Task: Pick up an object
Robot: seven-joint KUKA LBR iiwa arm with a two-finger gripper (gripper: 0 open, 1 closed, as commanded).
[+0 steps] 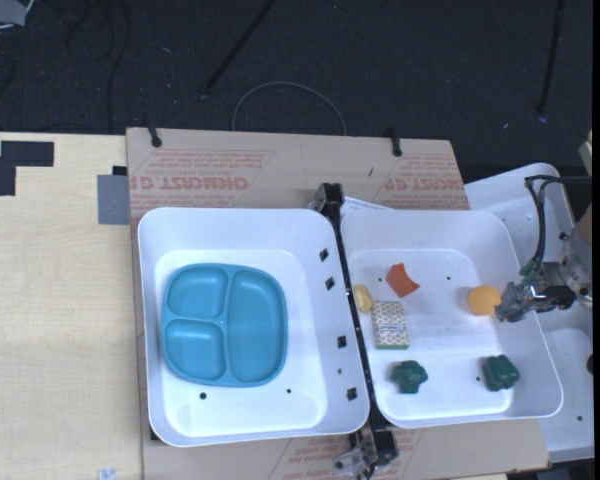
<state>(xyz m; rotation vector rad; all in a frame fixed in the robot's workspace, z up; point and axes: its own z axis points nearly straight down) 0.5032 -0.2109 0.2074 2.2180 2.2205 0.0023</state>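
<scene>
You have two dark green pieces nearest you in the right bin (pixel 435 226): one green piece (pixel 410 375) toward the divider side, the other green piece (pixel 500 372) toward the bin's outer wall, well apart from each other. Just beyond the first sits a patterned block (pixel 390 325), with a small yellow piece (pixel 363 298) beside it against the divider. Farther in lies an orange-red wedge (pixel 402 279), apart from the block.

Your hand (pixel 508 306) hangs at the right bin's outer wall, just beside an orange ball (pixel 483 299); the ball lies on the bin floor on the hand's inner side, and you cannot tell whether the hand is released or clenched, nor whether it touches the ball.

In the left bin (pixel 180 228), across the divider, a blue sectioned plate (pixel 223 325) lies flat. Both bins rest on a brown cardboard sheet (pixel 280 168) on the table (pixel 50 298).
</scene>
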